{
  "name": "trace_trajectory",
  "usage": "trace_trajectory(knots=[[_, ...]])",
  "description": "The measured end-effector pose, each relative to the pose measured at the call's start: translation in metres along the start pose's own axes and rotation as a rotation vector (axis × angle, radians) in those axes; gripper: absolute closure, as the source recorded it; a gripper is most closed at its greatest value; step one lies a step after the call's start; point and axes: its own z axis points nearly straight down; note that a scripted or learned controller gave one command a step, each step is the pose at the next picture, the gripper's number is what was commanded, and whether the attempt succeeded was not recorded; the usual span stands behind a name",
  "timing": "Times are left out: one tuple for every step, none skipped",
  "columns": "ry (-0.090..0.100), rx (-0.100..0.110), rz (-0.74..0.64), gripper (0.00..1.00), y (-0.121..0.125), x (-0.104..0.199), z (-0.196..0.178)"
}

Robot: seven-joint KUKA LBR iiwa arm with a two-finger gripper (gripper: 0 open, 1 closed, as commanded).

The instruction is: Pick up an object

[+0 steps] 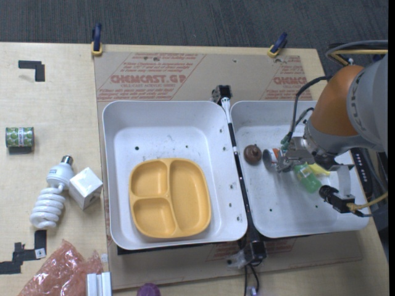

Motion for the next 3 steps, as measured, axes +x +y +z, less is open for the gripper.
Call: trace_trajectory(knots=[[0.000,0.000,0.000,0.00,0.000,0.000,0.000],[-0.001,-0.001,-0.001,1.00,0.001,0.000,-0.010],[0.001,0.001,0.002,1.00,-0.045,0.033,-0.090]])
